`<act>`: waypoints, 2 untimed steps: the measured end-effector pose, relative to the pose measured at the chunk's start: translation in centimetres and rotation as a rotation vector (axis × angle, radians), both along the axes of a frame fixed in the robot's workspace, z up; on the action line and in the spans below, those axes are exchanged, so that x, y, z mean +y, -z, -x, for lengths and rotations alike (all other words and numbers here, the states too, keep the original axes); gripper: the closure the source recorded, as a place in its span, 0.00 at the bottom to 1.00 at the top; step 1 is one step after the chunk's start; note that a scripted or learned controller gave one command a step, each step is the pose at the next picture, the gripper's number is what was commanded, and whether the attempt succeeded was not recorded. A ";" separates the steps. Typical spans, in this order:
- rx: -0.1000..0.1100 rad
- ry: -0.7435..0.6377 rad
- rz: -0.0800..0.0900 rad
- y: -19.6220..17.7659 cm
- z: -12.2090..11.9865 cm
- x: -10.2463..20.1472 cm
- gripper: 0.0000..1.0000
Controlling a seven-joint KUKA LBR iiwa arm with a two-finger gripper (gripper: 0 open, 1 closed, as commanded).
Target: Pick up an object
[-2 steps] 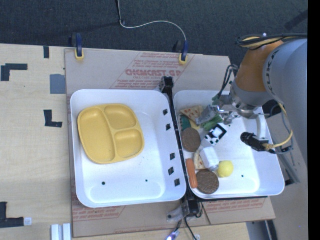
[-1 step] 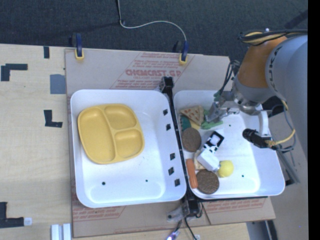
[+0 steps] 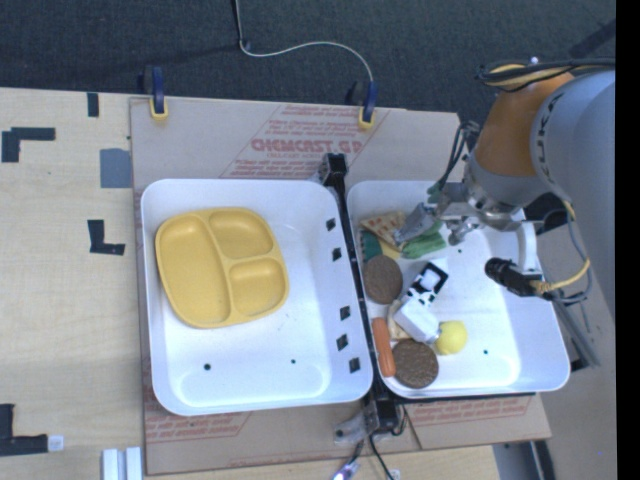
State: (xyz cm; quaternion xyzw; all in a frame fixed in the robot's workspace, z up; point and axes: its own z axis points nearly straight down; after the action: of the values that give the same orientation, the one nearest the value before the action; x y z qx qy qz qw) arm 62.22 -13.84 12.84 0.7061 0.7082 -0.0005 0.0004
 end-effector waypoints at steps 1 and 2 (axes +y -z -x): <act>0.039 0.014 0.001 3.9 -3.2 2.4 0.00; 0.043 0.011 0.007 3.2 -3.2 2.2 1.00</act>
State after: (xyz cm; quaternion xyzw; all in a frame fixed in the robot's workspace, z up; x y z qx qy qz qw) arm 65.41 -11.61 9.69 0.7098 0.7041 -0.0182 -0.0124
